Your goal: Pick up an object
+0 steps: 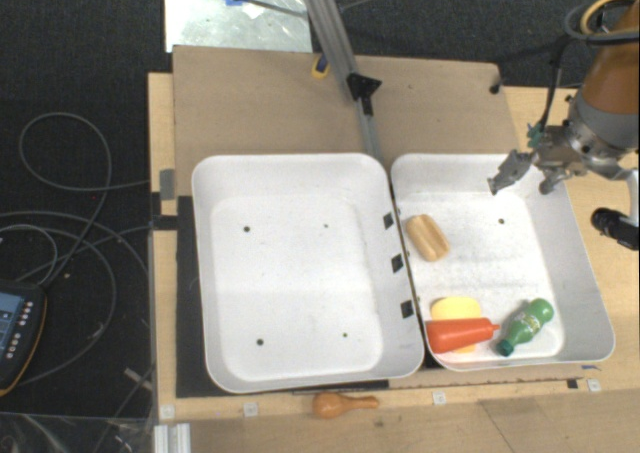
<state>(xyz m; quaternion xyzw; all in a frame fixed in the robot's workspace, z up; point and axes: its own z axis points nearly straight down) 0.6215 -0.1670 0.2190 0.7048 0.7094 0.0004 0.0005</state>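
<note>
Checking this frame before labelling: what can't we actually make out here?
- Arm: cut off by the camera view's right edge.
- Gripper: small and blurred over the right bin; nothing visible between its fingers.
- Yellow object: lower part hidden by the carrot; identity unclear.
- Green bottle: label too small to read.
- Handheld device: cut off by the left edge.

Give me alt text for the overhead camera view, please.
The robot's open hand hovers over the right bin's far corner, holding nothing. That bin holds a bread roll, a yellow object, a carrot and a green bottle.
</note>
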